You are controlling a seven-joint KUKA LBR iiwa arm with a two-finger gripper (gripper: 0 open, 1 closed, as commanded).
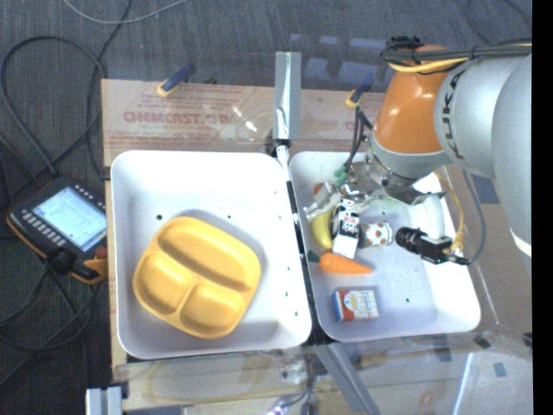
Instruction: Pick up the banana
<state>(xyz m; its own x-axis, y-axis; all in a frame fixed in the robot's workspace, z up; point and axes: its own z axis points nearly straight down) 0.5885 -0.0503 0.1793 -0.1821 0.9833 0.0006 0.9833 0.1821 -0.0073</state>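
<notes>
Arm reaches in from right, gripper (344, 219) low in the right bin (449, 314), near its left wall. Cannot tell how the gripper is set or whether it grasps anything. Banana (321, 230) lies just beside it, left side of that bin. Carrot (346, 265) just below; small carton (355, 303) nearer the front. Yellow tray (197, 275) in left bin (147, 175).

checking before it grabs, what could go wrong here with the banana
1. The banana lies against the bin wall, leaving little room on that side.
2. The carrot and a small box crowd it, so the end effector may catch those instead.
3. A push could shift the neighbours.
</notes>
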